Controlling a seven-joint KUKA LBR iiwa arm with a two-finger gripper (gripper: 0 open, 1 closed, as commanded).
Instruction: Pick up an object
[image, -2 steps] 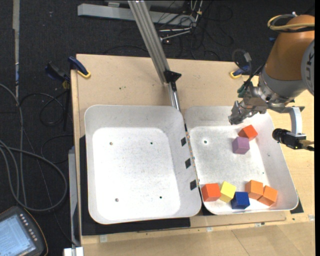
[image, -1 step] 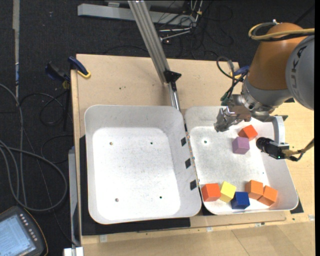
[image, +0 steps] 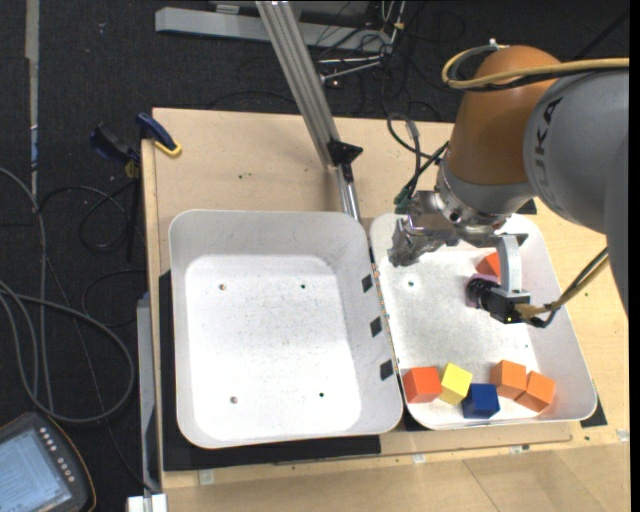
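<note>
- Dark floor strewn with cables surrounds a wooden table (image: 260, 150) that carries two shallow white bins side by side.
- Over the near-left part of the right bin (image: 440, 300) hangs the tool (image: 408, 245), carried by the grey arm with its orange band (image: 500, 115).
- Whether its fingers are apart or together cannot be told from this slanted view; nothing is seen held.
- Well below the tool, along that bin's front wall, sits a cluster: an orange cube (image: 422, 383), a yellow cube (image: 456, 382), a blue cube (image: 481, 401) and two more orange blocks (image: 525, 383).
- Another orange piece (image: 488, 265) peeks out just to the tool's right, partly hidden by cabling and a black fitting.
- Beyond the tool's left, the left bin (image: 265, 325) holds no cubes.
- To do this step well, I would pick one target with free sides; the orange cube at the cluster's left end looks the most open.
- Centre above it, align the fingers across two free faces, and descend straight.
- Risk: the yellow cube sits just beside it, so a skewed approach may nudge both.
</note>
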